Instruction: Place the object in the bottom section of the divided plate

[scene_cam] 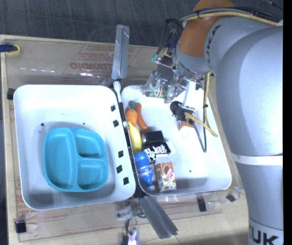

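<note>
Blue plastic divided plate (75,158), smooth, rounded, in left bin (28,106); metal pincer (162,88) above right bin, state unclear.

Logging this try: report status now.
Gripper over right bin's far edge. Divided plate in left bin. Objects piled beside divider.

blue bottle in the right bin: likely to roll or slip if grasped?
The blue bottle looks rounded and smooth, so probably slippery and apt to roll. It lies wedged between the bin wall and a small carton, which may steady it but crowd the fingers.
</note>
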`<state>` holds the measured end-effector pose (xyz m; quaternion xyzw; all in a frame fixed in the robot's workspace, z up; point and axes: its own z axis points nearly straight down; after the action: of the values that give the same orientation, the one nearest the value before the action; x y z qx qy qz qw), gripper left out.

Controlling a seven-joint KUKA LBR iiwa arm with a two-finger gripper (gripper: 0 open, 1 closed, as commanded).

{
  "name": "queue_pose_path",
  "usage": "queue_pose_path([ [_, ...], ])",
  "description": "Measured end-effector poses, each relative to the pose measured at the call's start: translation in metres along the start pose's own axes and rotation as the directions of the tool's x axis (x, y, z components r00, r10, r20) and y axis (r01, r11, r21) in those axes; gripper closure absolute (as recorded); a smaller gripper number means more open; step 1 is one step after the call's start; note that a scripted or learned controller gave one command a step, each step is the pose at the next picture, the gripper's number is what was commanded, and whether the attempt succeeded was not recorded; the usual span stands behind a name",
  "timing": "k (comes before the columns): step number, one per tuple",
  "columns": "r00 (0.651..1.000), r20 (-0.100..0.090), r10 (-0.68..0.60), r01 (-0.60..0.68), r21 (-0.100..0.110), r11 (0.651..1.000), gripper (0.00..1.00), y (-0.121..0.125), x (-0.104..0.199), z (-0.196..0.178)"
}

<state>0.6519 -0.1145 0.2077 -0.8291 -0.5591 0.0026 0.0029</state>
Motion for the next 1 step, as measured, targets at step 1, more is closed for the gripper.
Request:
queue_pose_path([
  [1,0.989,0.001,-0.145,0.145,-0.002,0.989,1.00,-0.0228,0.0680,0.0165],
])
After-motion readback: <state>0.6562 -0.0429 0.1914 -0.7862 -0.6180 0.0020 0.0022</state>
